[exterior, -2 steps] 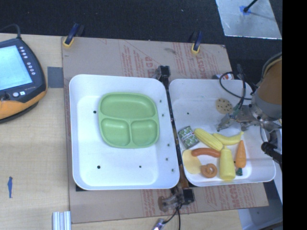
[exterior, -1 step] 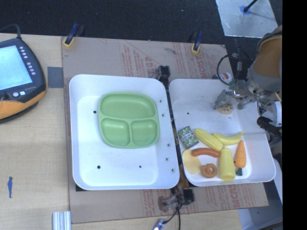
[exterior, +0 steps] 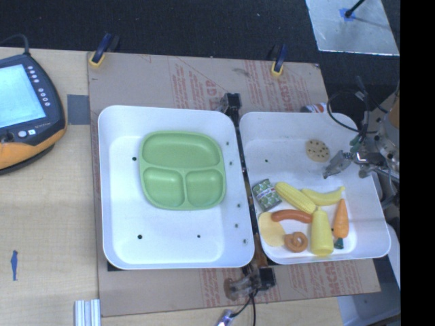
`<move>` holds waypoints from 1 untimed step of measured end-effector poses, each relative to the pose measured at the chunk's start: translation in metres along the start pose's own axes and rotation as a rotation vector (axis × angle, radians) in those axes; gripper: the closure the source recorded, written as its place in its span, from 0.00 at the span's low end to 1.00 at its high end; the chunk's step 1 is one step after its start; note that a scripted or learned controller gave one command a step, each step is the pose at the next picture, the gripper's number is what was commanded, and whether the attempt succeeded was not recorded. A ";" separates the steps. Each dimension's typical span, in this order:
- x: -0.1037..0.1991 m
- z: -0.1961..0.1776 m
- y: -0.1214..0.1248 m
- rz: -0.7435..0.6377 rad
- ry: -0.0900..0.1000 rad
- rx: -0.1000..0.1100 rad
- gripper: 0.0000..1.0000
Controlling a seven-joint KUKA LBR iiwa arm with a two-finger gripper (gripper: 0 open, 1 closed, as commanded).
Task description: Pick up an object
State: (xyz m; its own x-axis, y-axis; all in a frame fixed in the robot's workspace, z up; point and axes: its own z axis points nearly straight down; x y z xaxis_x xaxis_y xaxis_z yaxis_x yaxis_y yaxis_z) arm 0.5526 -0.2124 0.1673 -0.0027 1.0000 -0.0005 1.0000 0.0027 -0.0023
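Observation:
The right white bin (exterior: 279,131) holds a pile of toy food along its near side: a green packet (exterior: 266,193), a yellow corn cob (exterior: 295,197), a banana (exterior: 325,195), a carrot (exterior: 340,219), a red sausage (exterior: 291,216), a small doughnut (exterior: 296,242) and a yellow bottle-like piece (exterior: 321,233). A round cookie (exterior: 317,149) lies alone farther back. My gripper (exterior: 348,168) hangs over the bin's right side, just right of the cookie and above the banana. Its fingers are spread open with nothing between them.
The left white bin (exterior: 119,182) carries a green divided plate (exterior: 182,170). A teach pendant (exterior: 24,111) lies on the bench at the far left. Clamps (exterior: 277,58) hold the cardboard at the back, and cables loop near the arm's wrist (exterior: 343,107).

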 end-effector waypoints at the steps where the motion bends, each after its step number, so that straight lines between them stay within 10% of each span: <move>1: 0.000 0.076 0.041 -0.003 -0.001 0.002 0.00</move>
State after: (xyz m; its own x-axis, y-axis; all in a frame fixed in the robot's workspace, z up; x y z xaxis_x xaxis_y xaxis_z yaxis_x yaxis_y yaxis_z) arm 0.5933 -0.2121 0.0910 -0.0056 1.0000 -0.0015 1.0000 0.0056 -0.0045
